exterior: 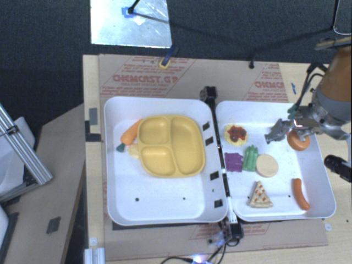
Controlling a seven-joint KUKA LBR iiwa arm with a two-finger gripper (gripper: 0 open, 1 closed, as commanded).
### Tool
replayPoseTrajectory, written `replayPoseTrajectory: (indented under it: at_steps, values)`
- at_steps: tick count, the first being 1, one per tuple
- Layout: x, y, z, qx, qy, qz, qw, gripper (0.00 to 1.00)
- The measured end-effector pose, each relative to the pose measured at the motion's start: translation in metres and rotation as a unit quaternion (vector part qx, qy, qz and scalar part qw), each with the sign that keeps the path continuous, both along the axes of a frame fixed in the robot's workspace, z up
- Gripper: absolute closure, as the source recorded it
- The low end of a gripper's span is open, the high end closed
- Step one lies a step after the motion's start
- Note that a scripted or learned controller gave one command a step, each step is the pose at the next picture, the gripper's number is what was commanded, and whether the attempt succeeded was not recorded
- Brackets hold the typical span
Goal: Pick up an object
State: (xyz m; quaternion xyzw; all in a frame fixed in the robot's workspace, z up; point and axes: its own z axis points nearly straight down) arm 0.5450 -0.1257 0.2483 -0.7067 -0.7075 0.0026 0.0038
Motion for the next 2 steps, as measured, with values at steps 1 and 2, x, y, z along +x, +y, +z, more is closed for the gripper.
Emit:
replayPoseTrajectory:
  at_steps: [1, 2]
  values:
    - [0.002, 0.000, 0.005, -0.0009, -0.005, 0.001, 1.0000, 0.00]
    - [0.008, -0.007, -0.043, -0.0005, -0.003, 0.000, 1.0000, 0.00]
